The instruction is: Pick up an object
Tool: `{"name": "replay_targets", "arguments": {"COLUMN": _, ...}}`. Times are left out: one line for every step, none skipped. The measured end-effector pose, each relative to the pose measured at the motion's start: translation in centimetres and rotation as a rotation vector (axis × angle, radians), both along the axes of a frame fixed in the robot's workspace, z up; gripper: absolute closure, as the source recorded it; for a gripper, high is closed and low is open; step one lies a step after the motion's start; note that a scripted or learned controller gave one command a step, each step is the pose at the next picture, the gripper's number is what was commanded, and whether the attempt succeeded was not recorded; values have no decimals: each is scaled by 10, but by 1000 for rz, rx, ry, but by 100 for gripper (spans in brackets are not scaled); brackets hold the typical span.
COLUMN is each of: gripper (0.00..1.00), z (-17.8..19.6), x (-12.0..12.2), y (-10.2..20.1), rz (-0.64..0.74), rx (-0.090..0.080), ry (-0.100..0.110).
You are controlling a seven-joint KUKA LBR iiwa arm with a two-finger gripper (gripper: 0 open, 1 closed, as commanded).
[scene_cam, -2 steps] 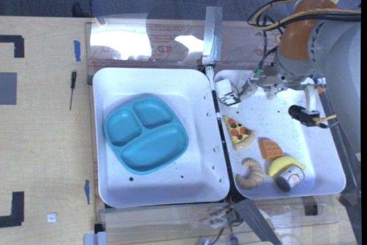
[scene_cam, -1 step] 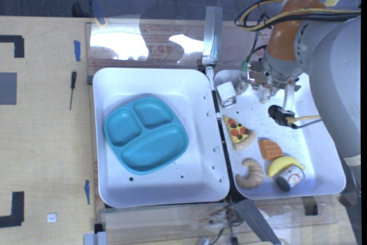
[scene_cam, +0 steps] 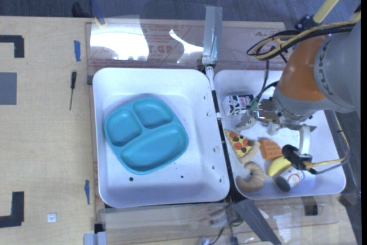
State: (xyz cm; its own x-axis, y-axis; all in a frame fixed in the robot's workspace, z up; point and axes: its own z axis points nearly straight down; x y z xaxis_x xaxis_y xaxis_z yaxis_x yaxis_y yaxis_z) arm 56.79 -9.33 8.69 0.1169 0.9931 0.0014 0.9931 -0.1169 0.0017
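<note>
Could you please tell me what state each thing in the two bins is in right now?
Blue three-compartment plastic plate: flat in the left bin, nothing on it.
Toy pizza slice: lying flat, right bin.
Tan toy croissant: resting against the bin's front wall.
Yellow toy banana: lying loose.
End effector: above the right bin, grip hidden.

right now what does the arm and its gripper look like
The arm is a thick grey cylinder with a glossy orange band above the wrist. Black and yellow cables loop over it. Below sits a metallic silver gripper with dark fittings.
</note>
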Motion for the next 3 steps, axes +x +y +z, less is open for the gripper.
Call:
{"name": "replay_targets", "arguments": {"gripper": 0, "z": -4, "x": 83, "y": -4, "rz": -29, "rx": 4, "ry": 63}}
{"name": "replay_targets", "arguments": {"gripper": 100, "z": 4, "x": 85, "y": -1, "rz": -29, "rx": 8, "ry": 58}}
{"name": "replay_targets", "arguments": {"gripper": 100, "z": -2, "x": 83, "y": -6, "rz": -378, "rx": 12, "ry": 53}}
